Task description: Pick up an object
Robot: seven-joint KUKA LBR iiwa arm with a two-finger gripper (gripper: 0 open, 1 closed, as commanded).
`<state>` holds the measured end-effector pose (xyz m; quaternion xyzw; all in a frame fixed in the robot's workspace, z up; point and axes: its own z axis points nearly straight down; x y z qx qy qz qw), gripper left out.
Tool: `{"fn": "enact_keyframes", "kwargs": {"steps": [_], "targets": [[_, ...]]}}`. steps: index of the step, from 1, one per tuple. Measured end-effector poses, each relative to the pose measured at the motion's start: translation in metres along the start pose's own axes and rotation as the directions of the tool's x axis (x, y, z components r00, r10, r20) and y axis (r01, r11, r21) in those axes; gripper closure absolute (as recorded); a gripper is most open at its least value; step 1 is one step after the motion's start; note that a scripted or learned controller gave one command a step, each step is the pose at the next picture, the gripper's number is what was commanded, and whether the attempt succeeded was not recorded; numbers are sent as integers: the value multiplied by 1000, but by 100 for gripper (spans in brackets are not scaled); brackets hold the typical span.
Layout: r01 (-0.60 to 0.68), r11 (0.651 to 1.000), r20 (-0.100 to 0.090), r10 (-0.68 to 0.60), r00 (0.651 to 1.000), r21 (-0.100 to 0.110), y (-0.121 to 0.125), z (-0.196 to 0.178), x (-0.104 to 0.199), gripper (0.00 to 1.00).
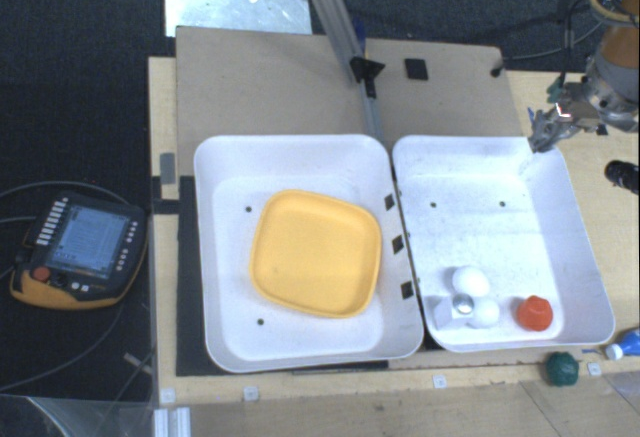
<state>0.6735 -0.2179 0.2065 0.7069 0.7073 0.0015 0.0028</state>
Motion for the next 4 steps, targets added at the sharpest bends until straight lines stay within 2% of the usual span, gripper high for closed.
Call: {"fn": "enact_keyframes", "kwargs": {"steps": [1, 4], "targets": [[1, 1000, 0, -1, 1000, 0, 1, -62, 6, 100], [4, 1000, -3, -4, 1000, 5, -50, -72, 162, 100]]}}
